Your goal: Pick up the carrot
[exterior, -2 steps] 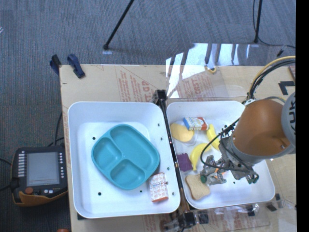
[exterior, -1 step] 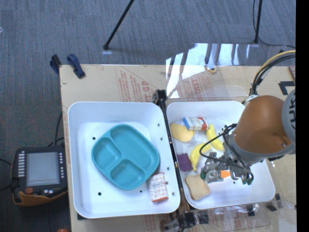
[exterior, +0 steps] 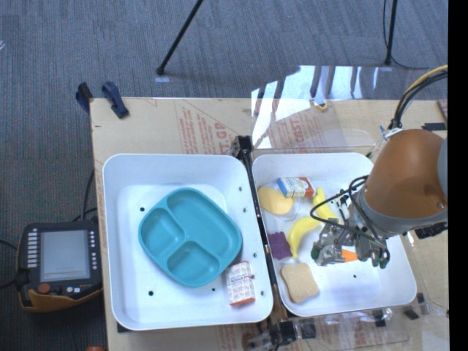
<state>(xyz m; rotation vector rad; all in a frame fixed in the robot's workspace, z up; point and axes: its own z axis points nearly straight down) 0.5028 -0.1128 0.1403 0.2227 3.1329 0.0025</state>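
A small piece of the orange carrot (exterior: 349,255) shows on the floor of the right bin (exterior: 398,295), right of the middle. My gripper (exterior: 350,254) hangs low directly over it, and the wrist with its orange band covers most of the carrot. The fingers (exterior: 322,253) stand apart on either side of the orange piece, so the gripper is open around the carrot rather than closed on it.
Left of the gripper in the right bin lie a banana (exterior: 303,229), a yellow lemon (exterior: 274,199), a small carton (exterior: 296,187), a purple block (exterior: 278,245) and a bread slice (exterior: 300,282). The left bin (exterior: 121,196) holds a teal divided plate (exterior: 190,236) and a carton (exterior: 240,282).
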